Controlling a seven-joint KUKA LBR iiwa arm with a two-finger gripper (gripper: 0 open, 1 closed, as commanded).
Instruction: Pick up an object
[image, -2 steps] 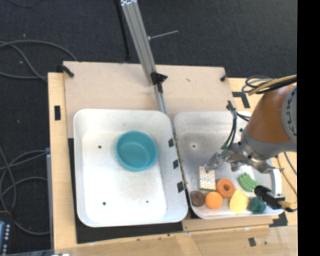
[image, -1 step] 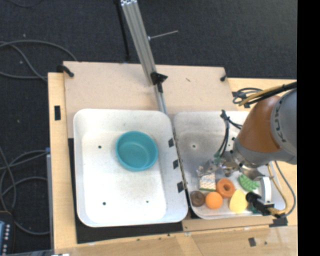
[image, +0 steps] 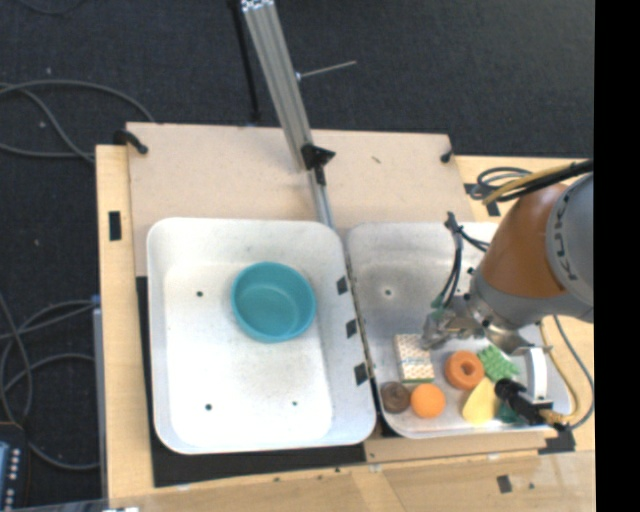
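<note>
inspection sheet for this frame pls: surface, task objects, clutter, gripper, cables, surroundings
Surface: bench bears two shallow white bins side by side, left bin and right bin.
Job's things: teal bowl alone in left bin; in right bin's near end, brown round piece, orange ball, orange ring, yellow piece, green piece, speckled block.
Clutter: nothing seen.
Gripper: gripper low over right bin, beside the speckled block; grasp cannot be judged.
Cables: black cables on the dark floor; more beside the arm.
Surroundings: metal rail slanting across the bench's far edge.
</note>
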